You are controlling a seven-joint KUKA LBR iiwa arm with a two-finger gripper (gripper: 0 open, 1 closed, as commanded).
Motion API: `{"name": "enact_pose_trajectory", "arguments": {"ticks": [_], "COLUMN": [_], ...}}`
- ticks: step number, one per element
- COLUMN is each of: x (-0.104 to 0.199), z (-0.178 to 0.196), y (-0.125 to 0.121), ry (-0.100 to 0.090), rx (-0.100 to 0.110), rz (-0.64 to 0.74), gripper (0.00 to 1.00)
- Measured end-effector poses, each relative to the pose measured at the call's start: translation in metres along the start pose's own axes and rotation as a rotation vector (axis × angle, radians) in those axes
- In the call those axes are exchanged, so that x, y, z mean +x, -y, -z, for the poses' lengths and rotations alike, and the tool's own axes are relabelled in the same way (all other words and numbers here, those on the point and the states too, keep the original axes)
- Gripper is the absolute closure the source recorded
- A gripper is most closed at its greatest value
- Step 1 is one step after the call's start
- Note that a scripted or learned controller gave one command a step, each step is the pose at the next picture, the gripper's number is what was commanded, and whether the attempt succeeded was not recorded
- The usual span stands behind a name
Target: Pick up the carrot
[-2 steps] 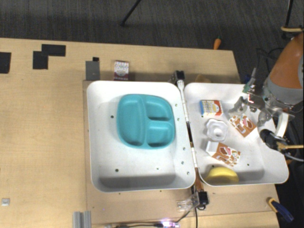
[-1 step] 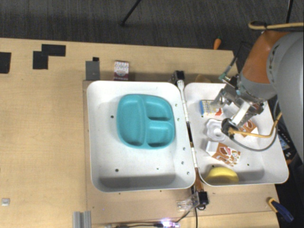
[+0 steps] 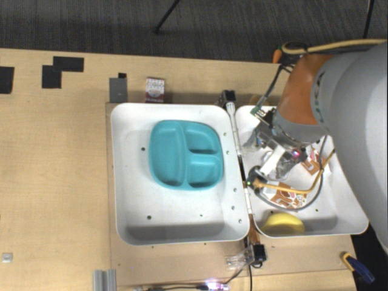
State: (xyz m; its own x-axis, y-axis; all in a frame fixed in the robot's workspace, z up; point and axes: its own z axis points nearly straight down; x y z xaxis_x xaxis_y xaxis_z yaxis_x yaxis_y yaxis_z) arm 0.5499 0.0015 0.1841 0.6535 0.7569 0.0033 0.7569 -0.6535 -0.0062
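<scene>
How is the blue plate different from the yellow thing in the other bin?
The blue plate is much bigger than the yellow thing. The blue plate is flat and divided into compartments; the yellow thing is a rounded lump. The blue plate lies in the middle of the bin on the view's left; the yellow thing sits by the near wall of the bin on the view's right. Both rest in white bins.

Bright, even overhead light. The white left bin shows soft grey shadow along its near wall. Slightly grainy; the close arm looks soft-edged.
</scene>
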Motion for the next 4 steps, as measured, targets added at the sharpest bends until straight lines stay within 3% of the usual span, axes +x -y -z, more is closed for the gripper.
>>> {"name": "enact_pose_trajectory", "arguments": {"ticks": [1, 2, 3, 4], "x": [0.054, 0.063, 0.158, 0.145], "z": [0.002, 0.000, 0.001, 0.066], "y": [-0.084, 0.024, -0.021, 0.022], "ry": [0.003, 0.001, 0.000, -0.002], "rx": [-0.009, 0.000, -0.006, -0.007], "rz": [0.191, 0.231, -0.031, -0.297], "gripper": [0.00, 0.00, 0.00, 0.00]}}
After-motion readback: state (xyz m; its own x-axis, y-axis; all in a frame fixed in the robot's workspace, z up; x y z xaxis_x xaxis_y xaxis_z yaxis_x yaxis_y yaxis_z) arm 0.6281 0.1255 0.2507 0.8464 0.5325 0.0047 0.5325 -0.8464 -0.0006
